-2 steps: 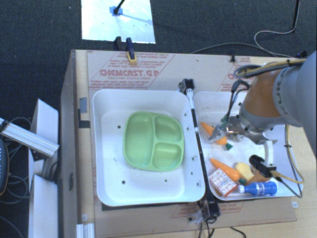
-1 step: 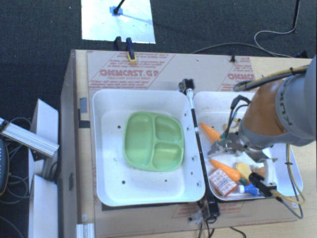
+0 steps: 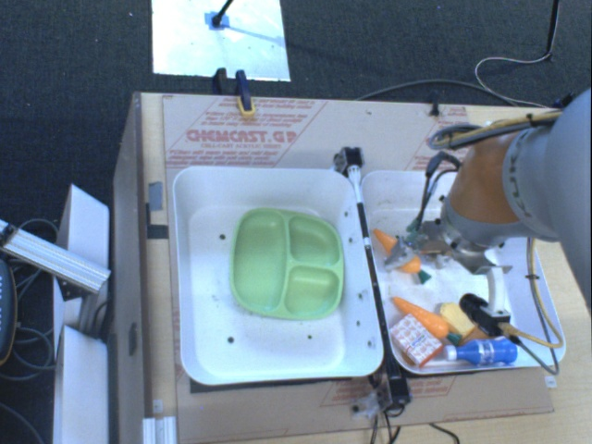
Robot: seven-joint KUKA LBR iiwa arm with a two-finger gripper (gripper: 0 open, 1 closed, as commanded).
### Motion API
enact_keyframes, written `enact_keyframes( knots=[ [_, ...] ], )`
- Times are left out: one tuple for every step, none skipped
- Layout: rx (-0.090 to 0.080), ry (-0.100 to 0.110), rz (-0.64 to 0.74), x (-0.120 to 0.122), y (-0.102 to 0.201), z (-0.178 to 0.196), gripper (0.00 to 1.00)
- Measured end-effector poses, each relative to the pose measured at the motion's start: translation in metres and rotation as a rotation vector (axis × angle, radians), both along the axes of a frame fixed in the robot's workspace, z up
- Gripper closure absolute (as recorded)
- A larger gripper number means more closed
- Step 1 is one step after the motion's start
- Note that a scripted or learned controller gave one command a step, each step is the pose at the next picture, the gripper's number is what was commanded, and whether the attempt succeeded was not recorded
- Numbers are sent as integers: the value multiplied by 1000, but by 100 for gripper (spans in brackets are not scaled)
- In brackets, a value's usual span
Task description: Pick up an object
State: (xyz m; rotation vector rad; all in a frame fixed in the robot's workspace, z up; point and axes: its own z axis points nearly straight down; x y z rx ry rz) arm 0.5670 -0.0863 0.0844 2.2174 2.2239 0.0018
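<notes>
Dark carpet surrounds the brown tabletop (image 3: pixel 277 128), which carries two shallow white bins side by side. The left bin (image 3: pixel 208 340) holds a pale green divided plate (image 3: pixel 287 265), lying flat near its middle. I reach in from the right, and my gripper (image 3: pixel 413 246) sits low over the right bin (image 3: pixel 393 188), close to the wall it shares with its neighbour (whether it is spread or pressed together, I cannot tell at this slant). A small orange piece (image 3: pixel 384 240) lies just beside my gripper, toward the divider. A second orange piece with a green end (image 3: pixel 413 267) lies just below it. Nothing is plainly in my grasp. Nearer the front edge of the same bin lie a long carrot (image 3: pixel 421 314), a yellow lump (image 3: pixel 454 319) touching it, a red-and-white checked box (image 3: pixel 416 339) and a blue tube with an orange cap (image 3: pixel 486 351).
</notes>
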Motion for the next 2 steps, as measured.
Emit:
enact_keyframes(
  knots=[
    [0, -1, 2, 1, 0, 10, 100],
    [1, -3, 2, 13, 59, 101, 100]
  ],
)
